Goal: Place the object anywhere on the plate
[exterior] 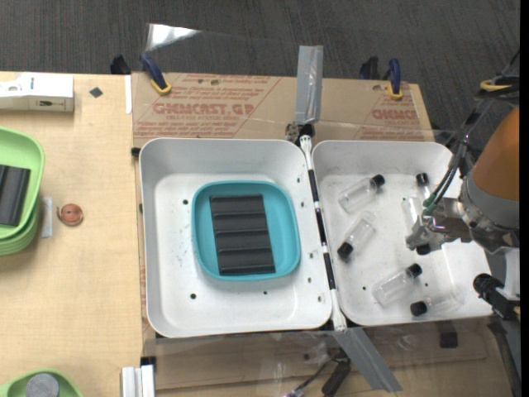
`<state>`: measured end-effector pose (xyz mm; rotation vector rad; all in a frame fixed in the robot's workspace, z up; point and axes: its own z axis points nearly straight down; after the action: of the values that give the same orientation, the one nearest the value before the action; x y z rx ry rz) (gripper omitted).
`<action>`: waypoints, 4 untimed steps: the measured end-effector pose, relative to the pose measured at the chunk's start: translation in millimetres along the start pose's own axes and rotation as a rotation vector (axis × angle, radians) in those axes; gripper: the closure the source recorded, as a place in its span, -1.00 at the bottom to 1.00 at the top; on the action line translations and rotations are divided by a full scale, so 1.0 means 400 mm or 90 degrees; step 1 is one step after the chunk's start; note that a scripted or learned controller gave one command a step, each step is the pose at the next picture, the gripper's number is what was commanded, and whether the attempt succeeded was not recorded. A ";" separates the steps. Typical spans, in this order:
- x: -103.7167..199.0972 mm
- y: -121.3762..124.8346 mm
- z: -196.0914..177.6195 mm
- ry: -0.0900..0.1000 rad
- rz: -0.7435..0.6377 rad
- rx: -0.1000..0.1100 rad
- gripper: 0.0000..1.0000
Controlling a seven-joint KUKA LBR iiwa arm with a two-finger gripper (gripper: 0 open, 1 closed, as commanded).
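A teal plate [285, 222] with a dark ridged insert [241, 234] lies in the left white bin [165, 246]. Several clear vials with black caps lie scattered in the right white bin [347, 300]: one at the upper left [362, 192], one in the middle [357, 236], one lower down [394, 285], and one near the front edge [438, 302]. My gripper [420, 236] hangs low over the right part of that bin, beside another clear vial [410, 212] and above the lower one. The wrist hides what lies under it.
Cardboard [207, 102] lies behind the bins, held by clamps [154, 73]. A green tray [21, 188] sits at the left edge of the wooden bench, with a small brown disc [71, 214] beside it. The divider between the bins [318, 222] runs front to back.
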<state>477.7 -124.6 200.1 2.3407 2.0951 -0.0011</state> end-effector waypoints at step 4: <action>0.274 0.167 0.024 0.000 -0.324 0.002 -1.00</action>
<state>556.3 -23.1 190.6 1.7398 2.6177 -0.0042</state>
